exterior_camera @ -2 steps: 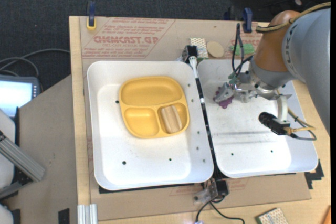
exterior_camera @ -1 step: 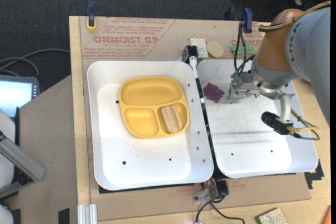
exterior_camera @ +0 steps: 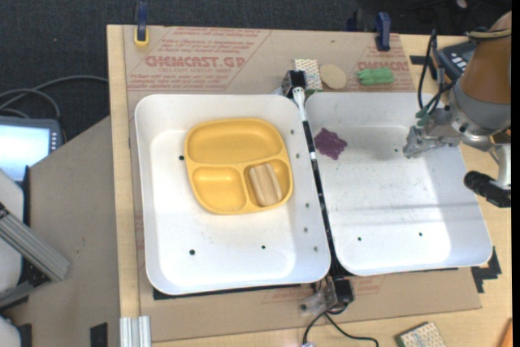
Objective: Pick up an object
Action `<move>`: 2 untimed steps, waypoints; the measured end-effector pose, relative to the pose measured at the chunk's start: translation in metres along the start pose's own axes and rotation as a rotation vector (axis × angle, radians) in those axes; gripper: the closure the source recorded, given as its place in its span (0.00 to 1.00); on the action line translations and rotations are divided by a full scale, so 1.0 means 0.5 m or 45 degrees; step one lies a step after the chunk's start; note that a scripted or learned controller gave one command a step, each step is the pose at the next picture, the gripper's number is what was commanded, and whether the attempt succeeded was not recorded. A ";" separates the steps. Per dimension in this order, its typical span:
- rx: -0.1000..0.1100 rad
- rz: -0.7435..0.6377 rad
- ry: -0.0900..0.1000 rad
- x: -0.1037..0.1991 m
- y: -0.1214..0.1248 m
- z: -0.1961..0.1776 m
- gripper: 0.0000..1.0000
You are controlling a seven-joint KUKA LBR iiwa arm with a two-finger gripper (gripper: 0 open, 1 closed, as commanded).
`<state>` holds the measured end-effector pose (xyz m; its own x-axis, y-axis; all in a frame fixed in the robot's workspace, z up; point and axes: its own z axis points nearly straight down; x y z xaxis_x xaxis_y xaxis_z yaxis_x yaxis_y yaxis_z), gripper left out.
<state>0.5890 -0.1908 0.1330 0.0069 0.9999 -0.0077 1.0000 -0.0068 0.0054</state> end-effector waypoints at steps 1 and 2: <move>-0.011 -0.012 0.005 0.029 0.031 -0.204 1.00; -0.002 -0.005 0.004 -0.035 -0.008 -0.262 1.00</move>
